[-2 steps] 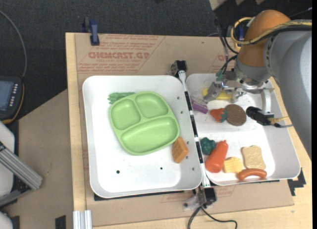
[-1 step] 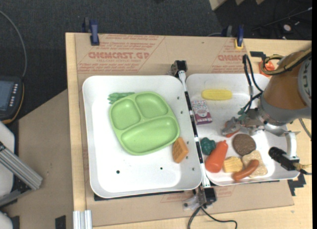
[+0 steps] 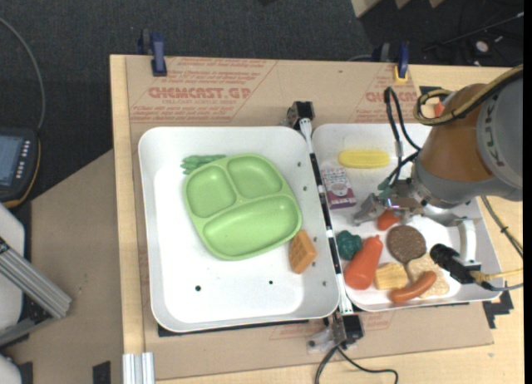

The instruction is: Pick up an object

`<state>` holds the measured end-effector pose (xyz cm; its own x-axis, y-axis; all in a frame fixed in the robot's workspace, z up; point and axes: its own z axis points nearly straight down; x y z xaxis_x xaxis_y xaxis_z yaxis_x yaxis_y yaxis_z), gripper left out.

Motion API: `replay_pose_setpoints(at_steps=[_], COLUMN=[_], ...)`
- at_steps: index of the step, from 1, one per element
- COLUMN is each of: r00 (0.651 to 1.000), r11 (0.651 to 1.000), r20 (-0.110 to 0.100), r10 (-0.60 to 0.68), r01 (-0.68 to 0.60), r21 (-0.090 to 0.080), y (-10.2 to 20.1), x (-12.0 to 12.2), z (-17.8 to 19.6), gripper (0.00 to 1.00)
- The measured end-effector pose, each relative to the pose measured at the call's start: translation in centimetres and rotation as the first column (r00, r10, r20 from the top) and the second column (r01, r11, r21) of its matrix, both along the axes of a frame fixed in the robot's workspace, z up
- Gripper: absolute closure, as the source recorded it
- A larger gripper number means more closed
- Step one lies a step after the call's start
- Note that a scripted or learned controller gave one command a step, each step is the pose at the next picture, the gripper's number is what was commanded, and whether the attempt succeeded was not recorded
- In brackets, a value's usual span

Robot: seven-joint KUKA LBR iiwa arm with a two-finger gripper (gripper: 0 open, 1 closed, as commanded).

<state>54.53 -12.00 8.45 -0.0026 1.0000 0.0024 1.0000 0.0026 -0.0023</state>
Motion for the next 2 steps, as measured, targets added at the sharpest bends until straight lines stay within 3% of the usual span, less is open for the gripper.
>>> replay_pose_setpoints(at_steps=[1, 2], r00=[1.000, 1.000], r11=[1.000, 1.000], r20=[0.003, 0.015], r10=[-0.003, 0.007], r01=[0.003, -0.007], r21=[-0.002, -0.001], y=[-0.2, 7.8], x=[0.0, 3.0], z=[1.0, 11.3], gripper=[1.00, 1.00])
